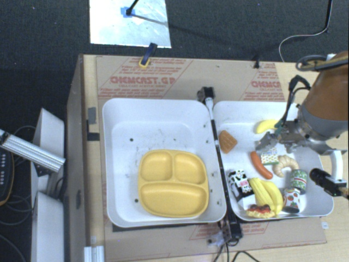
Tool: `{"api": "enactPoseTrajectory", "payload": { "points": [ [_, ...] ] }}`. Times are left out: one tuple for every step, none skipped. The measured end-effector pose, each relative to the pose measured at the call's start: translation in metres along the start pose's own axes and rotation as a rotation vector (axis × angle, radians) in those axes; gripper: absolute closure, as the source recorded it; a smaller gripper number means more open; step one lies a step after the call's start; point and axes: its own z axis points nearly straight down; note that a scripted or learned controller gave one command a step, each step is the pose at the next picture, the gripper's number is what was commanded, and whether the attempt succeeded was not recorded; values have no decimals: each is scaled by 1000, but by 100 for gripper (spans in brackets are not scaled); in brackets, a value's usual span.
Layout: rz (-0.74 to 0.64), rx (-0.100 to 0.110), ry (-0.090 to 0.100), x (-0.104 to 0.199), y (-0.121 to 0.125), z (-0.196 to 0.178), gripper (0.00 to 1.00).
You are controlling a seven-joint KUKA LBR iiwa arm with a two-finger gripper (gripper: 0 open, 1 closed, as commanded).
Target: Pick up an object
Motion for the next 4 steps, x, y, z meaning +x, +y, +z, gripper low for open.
{"api": "enactPoseTrajectory", "payload": {
  "points": [
    [2,2,0,-6,28,79,0],
    [1,-14,-4,-13,16,115,0],
    [2,-18,-8,-15,17,104,100],
    [-1,-2,1,56,40,19,100]
  ]
}}
